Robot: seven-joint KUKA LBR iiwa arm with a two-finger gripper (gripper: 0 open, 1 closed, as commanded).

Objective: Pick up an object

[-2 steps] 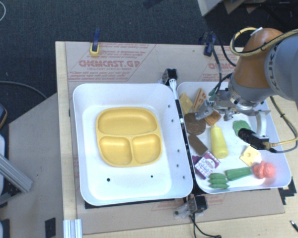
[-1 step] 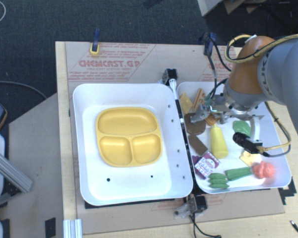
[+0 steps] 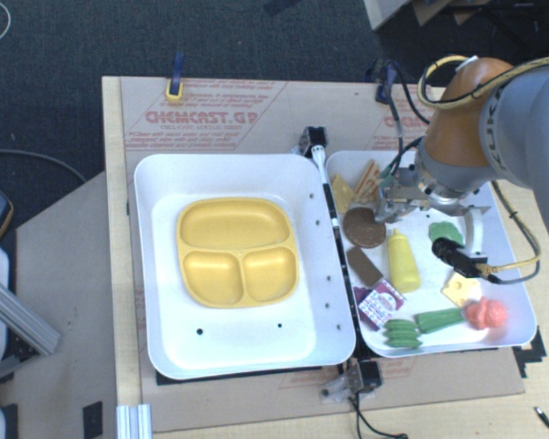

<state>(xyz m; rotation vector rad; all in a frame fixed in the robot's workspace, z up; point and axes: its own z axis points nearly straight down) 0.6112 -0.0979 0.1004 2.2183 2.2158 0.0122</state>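
Note:
My gripper (image 3: 390, 205) is low over the upper middle of the right bin (image 3: 517, 293), below the orange band of the arm. It hangs just above and to the right of a brown round disc (image 3: 364, 229). A yellow bottle (image 3: 403, 260) lies right below the gripper. Tan sticks (image 3: 367, 178) and a yellow piece (image 3: 343, 193) lie to its upper left. I see nothing lifted off the bin floor.
The right bin also holds a brown slab (image 3: 364, 265), a purple packet (image 3: 380, 304), green vegetables (image 3: 426, 324), a pink item (image 3: 485, 314), a yellow wedge (image 3: 460, 290) and a green piece (image 3: 446, 232). A yellow divided plate (image 3: 238, 250) sits in the left bin (image 3: 156, 309).

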